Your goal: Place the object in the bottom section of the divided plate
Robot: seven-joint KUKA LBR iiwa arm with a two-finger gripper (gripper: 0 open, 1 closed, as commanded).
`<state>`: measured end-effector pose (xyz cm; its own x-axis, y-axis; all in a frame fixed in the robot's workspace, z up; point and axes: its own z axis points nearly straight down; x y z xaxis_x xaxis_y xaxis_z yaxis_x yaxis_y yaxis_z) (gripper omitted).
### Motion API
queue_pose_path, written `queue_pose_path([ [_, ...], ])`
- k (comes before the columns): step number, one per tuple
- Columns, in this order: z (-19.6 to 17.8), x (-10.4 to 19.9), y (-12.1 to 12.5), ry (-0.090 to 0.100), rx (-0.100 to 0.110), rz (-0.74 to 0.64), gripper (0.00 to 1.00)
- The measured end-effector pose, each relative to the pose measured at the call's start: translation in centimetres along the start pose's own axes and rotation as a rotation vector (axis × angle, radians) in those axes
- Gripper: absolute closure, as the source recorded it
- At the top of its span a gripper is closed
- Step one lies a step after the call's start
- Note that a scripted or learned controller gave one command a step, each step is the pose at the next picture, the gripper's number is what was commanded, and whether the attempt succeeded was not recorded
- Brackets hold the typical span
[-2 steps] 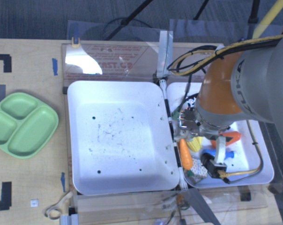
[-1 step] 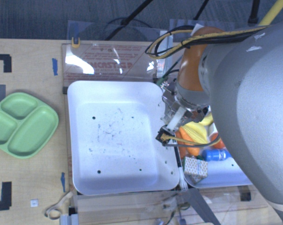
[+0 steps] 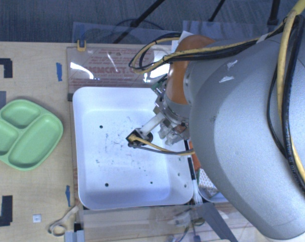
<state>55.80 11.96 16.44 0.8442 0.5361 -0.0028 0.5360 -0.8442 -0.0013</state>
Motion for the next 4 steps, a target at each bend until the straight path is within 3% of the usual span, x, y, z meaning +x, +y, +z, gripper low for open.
queue_pose_path([
  [1,4.5,9.0,-6.8,0.004,0.000,0.093,1.00],
  [2,7.6,13.1,-4.3,0.009,0.001,0.203,1.00],
  [3,7.7,13.9,-3.6,0.008,0.000,0.322,1.00],
  [4,0.6,14.2,-3.3,0.005,0.000,0.364,1.00],
])
